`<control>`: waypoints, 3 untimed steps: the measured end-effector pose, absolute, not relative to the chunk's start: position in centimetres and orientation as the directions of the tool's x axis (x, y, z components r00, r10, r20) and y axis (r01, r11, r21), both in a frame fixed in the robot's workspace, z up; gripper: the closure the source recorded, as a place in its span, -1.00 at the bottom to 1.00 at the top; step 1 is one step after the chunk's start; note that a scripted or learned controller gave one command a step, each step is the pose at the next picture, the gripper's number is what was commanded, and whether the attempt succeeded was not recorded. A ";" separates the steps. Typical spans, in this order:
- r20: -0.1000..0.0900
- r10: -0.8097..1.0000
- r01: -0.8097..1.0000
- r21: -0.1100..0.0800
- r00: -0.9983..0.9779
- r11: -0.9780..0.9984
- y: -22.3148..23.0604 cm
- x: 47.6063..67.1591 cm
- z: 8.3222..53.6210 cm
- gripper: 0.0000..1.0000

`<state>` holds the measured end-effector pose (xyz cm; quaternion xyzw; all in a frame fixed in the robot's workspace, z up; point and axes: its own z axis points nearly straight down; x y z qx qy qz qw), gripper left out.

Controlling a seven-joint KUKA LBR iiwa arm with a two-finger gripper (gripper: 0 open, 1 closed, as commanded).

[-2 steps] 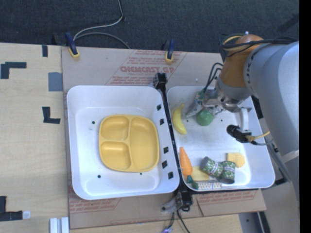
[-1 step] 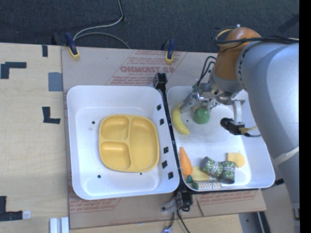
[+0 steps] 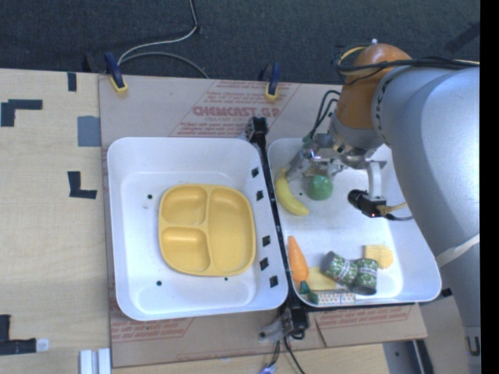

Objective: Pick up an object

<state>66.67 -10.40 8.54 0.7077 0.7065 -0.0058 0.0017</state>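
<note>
Dark carpet lies behind a light wooden bench (image 3: 47, 232) covered in part by a cardboard sheet (image 3: 226, 107), which two clamps pin at its far edge. Two shallow white bins sit side by side on the cardboard. The left bin (image 3: 125, 209) contains a yellow divided plate (image 3: 207, 230). The right bin (image 3: 413, 275) contains a banana (image 3: 290, 198), a green ball (image 3: 319, 186), a carrot (image 3: 297, 260), a green patterned can (image 3: 351, 271) lying on its side, and a pale yellow block (image 3: 379, 255). The grey arm reaches in from the right. The gripper (image 3: 316, 164) is positioned at the far end of the right bin, directly over the green ball and just beside the banana. Finger state: cannot be determined, as the wrist hardware obscures the tips.
</note>
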 end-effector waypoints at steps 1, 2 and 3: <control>-0.012 1.000 1.000 -0.005 0.002 -0.002 -10.3 66.7 8.5 -1.00; -0.006 1.000 1.000 0.001 0.000 0.000 -10.5 66.4 8.5 -1.00; -0.005 1.000 1.000 0.001 -0.002 0.002 -10.4 66.4 9.6 1.00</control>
